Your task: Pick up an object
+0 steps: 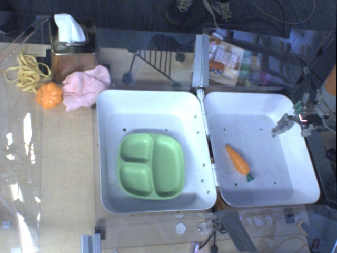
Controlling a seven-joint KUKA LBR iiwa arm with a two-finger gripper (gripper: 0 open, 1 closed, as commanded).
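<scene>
a green plate [152, 165] with three parts sits in the left bin [110, 194]. a toy carrot [238, 162] lies in the right bin [295, 194]. the jaws [287, 123] hang over that bin's far right side, away from the carrot. they hold nothing, but i cannot tell if they are open.

Gripper [288, 123] reaches in from right (low) — nothing held.

- Pink cloth [84, 86] beside a small orange pumpkin [48, 95], left of the bins.
- Yellow cord [25, 71] lies behind the pumpkin.
- Tissue box [71, 51] stands behind the cloth.
- Shoes [202, 4] on the dark floor.
</scene>
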